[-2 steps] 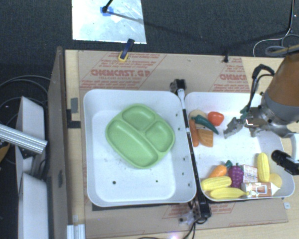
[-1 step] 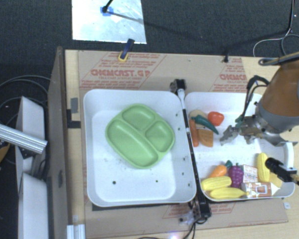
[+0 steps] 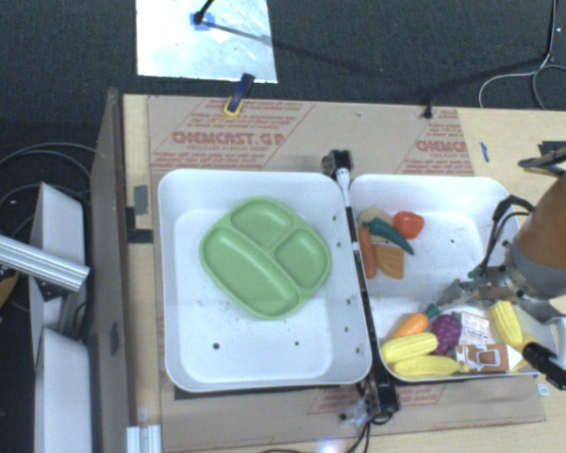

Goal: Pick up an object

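2 white bins sit side by side on the bench. The left bin [image 3: 184, 347] holds a green tray [image 3: 264, 258] with 3 compartments, lying flat near its middle. The right bin [image 3: 443, 196] holds the toy food. Along its left wall lie a red tomato [image 3: 408, 224], a dark green pepper [image 3: 389, 231] and an orange wedge [image 3: 387, 259]. At its near edge a cluster crowds together: 2 bananas [image 3: 417, 357], a small carrot [image 3: 410, 325], a purple grape bunch [image 3: 446, 329], a printed carton [image 3: 476, 343] and a corn cob [image 3: 507, 324].

The arm [image 3: 552, 239] reaches in from the right, and the gripper [image 3: 467, 291] hangs over the right bin just above the cluster, near the grapes and the carton. Its tips blur into the objects beneath, so I cannot tell whether the claw is apart or together, and nothing is plainly held.

These toys look like light, hollow, stiff plastic, smooth and probably slippery, so a pinch on a rounded flank may squirt the piece sideways. The grape bunch, the likeliest target, seems best taken across its bumpy middle, where the lumps give the claw some purchase. The carton offers flat faces but lies low and touches its neighbours, which leaves little room beside it. Crowding is the main risk here.
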You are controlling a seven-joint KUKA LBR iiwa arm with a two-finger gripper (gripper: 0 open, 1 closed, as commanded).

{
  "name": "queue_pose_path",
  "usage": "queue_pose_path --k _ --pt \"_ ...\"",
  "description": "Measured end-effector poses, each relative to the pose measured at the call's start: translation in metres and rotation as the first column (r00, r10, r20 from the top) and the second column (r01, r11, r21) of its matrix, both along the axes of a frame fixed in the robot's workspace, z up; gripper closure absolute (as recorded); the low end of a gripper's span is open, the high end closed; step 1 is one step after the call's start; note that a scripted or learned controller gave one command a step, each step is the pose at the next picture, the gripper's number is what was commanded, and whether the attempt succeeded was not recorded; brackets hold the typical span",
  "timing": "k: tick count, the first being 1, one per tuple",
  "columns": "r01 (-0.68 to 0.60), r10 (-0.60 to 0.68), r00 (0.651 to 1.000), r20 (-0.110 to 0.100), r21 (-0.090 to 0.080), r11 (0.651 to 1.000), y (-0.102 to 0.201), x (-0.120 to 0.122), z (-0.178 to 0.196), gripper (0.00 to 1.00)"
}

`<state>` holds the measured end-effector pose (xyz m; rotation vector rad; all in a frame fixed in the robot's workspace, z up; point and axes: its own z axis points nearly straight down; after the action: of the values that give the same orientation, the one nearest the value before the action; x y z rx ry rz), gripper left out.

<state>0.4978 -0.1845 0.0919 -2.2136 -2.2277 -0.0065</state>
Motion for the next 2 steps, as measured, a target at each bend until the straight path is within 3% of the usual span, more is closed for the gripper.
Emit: queue_pose_path --k 1,2 --pt "0.002 -0.002 1.000 0.007 -0.008 1.000 -0.023 0.038 0.056 0.00" --pt "0.005 -0.005 1.000 -0.004 -0.003 1.000 -0.021 0.028 -0.006 0.00"
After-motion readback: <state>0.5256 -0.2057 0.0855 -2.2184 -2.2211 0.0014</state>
